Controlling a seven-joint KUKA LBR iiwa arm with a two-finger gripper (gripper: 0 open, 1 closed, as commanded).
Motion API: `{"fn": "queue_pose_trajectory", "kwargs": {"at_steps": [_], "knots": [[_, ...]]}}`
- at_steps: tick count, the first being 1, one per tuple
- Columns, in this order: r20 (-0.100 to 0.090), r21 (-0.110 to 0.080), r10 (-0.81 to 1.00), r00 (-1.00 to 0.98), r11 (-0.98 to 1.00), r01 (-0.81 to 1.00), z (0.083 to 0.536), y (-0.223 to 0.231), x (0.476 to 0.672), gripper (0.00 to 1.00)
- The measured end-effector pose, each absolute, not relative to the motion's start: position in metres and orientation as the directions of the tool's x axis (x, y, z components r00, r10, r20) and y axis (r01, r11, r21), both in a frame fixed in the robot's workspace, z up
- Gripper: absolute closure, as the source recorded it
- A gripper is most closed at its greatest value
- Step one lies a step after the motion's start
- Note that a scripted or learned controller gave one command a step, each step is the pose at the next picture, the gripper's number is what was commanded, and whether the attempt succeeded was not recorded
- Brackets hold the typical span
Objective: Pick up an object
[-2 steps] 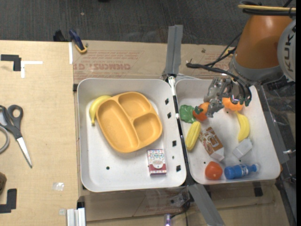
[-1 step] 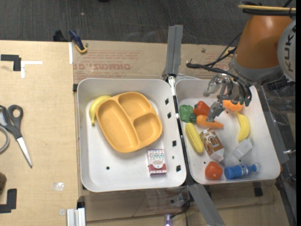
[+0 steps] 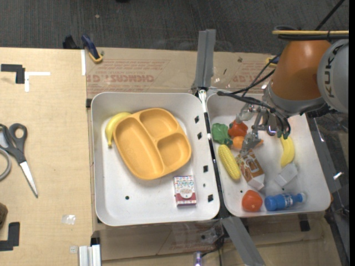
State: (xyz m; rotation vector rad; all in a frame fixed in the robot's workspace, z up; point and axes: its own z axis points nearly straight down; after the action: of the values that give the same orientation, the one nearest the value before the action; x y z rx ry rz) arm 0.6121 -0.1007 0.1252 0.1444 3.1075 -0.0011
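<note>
Jaws state impossible to tell; gripper (image 3: 256, 127) low over far part of right bin (image 3: 316, 204), among green pepper (image 3: 219, 132), tomato (image 3: 237, 129) and corn (image 3: 229, 162). Left: yellow tray (image 3: 151, 143), banana (image 3: 113, 125).

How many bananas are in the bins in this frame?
2. One banana lies in the left bin, tucked against the yellow divided plate's left rim. The other banana lies in the right bin, near its right side. The arm may hide more.

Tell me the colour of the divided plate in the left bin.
Orange-yellow; the divided plate shows plainly in the camera view.
</note>
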Motion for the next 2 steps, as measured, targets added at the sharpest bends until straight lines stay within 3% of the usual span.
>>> {"fn": "queue_pose_trajectory", "kwargs": {"at_steps": [1,2], "knots": [[-0.049,0.005,0.169,-0.984,0.986,0.169,0.111,-0.121,0.561,0.00],[-0.006,0.001,0.158,-0.987,0.987,0.158,0.093,-0.093,0.576,0.00]]}}
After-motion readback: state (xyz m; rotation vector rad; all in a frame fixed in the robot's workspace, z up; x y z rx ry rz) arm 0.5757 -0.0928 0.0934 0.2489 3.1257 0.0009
